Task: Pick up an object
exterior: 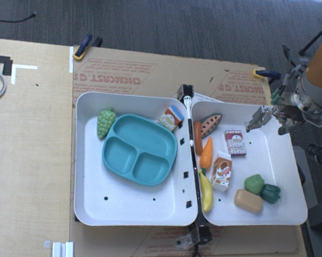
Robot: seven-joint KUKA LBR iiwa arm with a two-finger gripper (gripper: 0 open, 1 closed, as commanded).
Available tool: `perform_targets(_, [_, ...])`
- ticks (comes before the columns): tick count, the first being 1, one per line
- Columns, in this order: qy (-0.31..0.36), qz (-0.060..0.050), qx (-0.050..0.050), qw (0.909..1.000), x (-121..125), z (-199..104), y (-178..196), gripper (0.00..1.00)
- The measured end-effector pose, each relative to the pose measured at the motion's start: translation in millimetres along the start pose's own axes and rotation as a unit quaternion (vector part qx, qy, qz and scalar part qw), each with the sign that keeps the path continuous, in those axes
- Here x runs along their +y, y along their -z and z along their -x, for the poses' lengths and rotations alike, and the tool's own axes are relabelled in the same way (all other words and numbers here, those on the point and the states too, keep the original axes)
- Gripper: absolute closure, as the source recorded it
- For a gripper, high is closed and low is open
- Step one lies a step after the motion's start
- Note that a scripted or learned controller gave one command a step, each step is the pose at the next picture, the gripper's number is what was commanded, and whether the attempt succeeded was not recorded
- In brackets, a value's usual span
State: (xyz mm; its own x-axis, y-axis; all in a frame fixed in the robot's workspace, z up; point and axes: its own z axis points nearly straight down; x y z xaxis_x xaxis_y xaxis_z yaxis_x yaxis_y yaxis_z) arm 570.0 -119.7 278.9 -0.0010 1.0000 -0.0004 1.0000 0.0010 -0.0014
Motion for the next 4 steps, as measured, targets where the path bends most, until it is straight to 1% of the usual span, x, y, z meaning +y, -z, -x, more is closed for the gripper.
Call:
perform_targets(1, [-0.002,0.000,0.000,1.0000,35,15,-155,0.00])
perform_targets(2, [-0.002,0.001,0.000,1.0000,47,28,-186,0.00])
perform_targets(3, [-0.003,0.001,-0.001,1.0000,47,28,-177,1.00])
perform_targets(4, [0.001,0.001,0.000,1.0000,64,-13,-73,1.00])
